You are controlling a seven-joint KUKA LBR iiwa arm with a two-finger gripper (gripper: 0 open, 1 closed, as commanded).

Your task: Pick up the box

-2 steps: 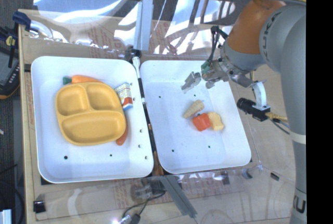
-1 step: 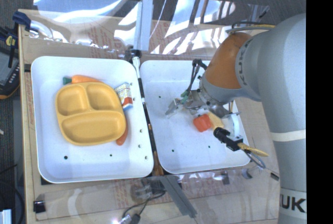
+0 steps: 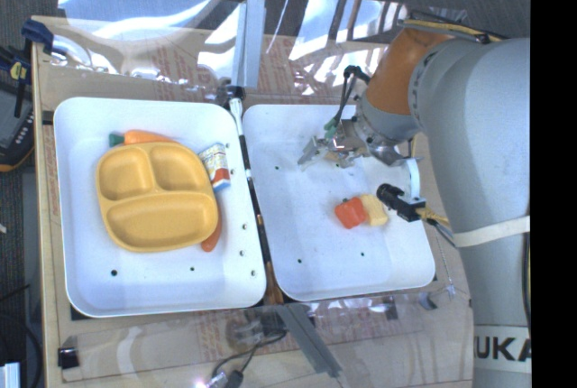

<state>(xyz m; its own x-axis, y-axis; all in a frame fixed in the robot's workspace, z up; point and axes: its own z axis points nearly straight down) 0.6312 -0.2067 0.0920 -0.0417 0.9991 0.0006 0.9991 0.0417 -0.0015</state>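
Robot hand (image 3: 326, 147) hovers over rt bin (image 3: 297, 269), upper part; can't tell its grip state. The box (image 3: 215, 165), small w/ red-blue label, lies in left bin (image 3: 77, 278), touching yellow divided tray (image 3: 158, 197). Orange & yellow toys (image 3: 361, 212) sit in rt bin.

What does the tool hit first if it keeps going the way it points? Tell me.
Probably the bare floor of the right bin; the tool points left and downward, though depth is unclear from this one slanted view.
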